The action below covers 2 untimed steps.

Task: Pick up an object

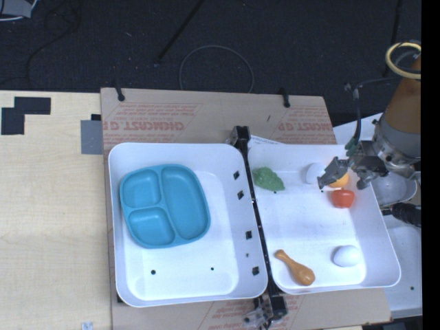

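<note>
Over at the right of the frame the gripper (342, 176) hangs low in the right bin (309, 215), half hiding a yellow-orange object (339, 179); I cannot tell its state. Around it: one red ball (343, 198), one white egg (346, 256), one green leaf (267, 179), one orange drumstick (295, 267). One blue divided tray (164, 204) fills the left bin (172, 280), on cardboard (206, 119) over the pale counter (48, 218).

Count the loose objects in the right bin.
5 visible: green leafy piece at top left, orange drumstick-shaped toy at bottom centre, white egg at bottom right, red tomato-like piece and yellow-orange piece under the hand. More may hide beneath it.
</note>
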Motion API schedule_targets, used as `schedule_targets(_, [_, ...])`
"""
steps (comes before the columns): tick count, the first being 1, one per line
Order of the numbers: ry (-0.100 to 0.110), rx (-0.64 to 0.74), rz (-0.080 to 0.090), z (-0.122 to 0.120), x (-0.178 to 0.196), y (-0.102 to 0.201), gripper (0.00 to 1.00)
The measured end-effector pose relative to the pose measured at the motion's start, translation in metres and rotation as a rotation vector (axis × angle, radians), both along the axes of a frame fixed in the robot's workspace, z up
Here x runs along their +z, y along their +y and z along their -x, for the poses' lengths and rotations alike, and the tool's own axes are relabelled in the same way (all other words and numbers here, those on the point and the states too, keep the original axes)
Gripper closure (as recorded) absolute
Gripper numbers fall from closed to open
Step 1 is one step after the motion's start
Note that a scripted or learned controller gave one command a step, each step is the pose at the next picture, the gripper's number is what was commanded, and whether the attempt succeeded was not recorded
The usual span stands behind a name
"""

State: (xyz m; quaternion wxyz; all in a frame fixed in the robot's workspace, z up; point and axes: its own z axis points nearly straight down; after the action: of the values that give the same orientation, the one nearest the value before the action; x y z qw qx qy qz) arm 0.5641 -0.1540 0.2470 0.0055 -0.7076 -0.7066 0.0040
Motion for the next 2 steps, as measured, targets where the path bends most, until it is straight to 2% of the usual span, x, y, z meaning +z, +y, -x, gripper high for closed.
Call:
schedule_targets(1, [-0.010,0.002,0.002,-0.002,0.006,0.000,0.00])
schedule_targets(2, [-0.006,0.002,0.000,0.000,-0.038,0.004,0.00])
